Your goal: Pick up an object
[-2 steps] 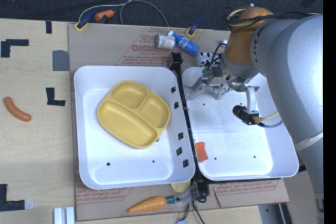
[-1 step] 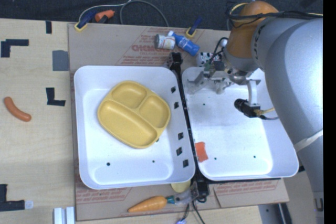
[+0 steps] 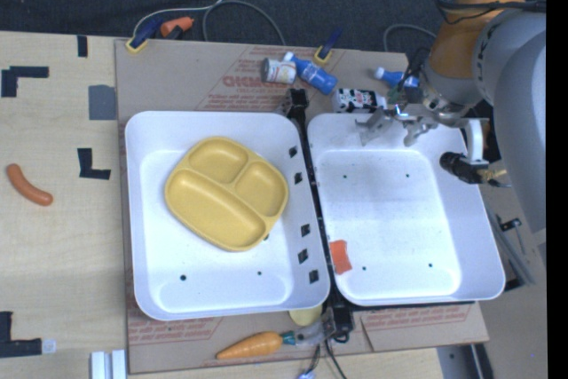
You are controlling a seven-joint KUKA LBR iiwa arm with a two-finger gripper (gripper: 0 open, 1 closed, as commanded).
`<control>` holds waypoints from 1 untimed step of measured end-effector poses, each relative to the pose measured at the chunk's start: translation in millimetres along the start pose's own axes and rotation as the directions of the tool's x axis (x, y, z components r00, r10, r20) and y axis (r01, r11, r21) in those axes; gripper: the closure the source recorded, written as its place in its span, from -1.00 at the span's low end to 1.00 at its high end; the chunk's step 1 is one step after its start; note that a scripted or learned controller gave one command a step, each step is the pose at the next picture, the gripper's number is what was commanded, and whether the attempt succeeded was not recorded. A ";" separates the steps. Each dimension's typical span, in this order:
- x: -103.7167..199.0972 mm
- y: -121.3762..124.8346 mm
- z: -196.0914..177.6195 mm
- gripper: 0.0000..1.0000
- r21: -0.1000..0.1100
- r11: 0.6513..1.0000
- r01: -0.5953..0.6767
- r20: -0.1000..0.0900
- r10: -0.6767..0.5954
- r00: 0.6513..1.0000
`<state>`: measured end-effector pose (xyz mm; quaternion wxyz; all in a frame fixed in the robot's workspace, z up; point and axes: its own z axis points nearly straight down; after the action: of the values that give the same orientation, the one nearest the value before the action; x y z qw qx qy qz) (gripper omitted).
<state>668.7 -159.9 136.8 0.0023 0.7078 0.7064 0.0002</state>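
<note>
A yellow divided plate point(image 3: 227, 192) lies tilted in the left bin point(image 3: 146, 280). A small orange-red block point(image 3: 340, 256) rests at the near left of the right bin point(image 3: 470, 280), close to its wall. My gripper point(image 3: 388, 134) hangs over the far edge of the right bin, well away from the block. Its two fingers point(image 3: 366, 123) are spread apart and open, with nothing between them. The grey arm with its orange band point(image 3: 470, 27) comes in from the upper right.
An orange sausage toy point(image 3: 29, 185) lies on the bench far left. A carrot toy point(image 3: 251, 345) sits in front of the bins. Blue and white clamps point(image 3: 302, 71) and cables crowd the back edge behind the bins.
</note>
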 end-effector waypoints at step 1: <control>46.0 -43.0 52.3 -1.00 0.001 1.000 0.005 0.001 -0.005 1.000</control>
<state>625.9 -113.9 84.2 0.0022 0.7061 0.7081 -0.0005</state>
